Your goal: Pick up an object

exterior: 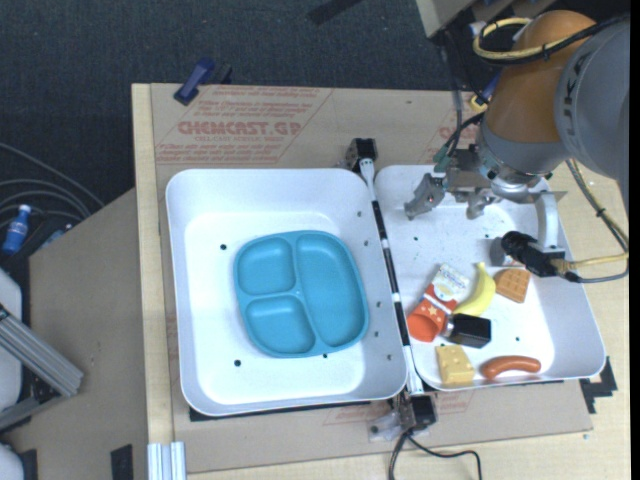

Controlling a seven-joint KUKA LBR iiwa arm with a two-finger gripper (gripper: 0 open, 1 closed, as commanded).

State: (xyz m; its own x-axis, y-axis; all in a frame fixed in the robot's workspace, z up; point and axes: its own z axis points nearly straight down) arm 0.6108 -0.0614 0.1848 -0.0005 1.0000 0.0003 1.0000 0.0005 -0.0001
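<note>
The arm point(560, 78) reaches in from the right and hangs over the far part of the right bin point(590, 343). Its jaws point(452, 196) stand apart with nothing between them, above bare white floor.

The toys lie together in the near half of that bin, apart from the jaws. A banana point(482, 290) touches a red carton point(437, 308) on its left. A waffle point(511, 285) sits just right of the banana. A black block point(470, 330) lies near the banana's low end. Cheese point(455, 364) and a sausage point(511, 367) lie nearest the front wall.

The left bin point(190, 228) holds a blue tray point(298, 293). Both bins sit on the bench point(250, 118).
</note>
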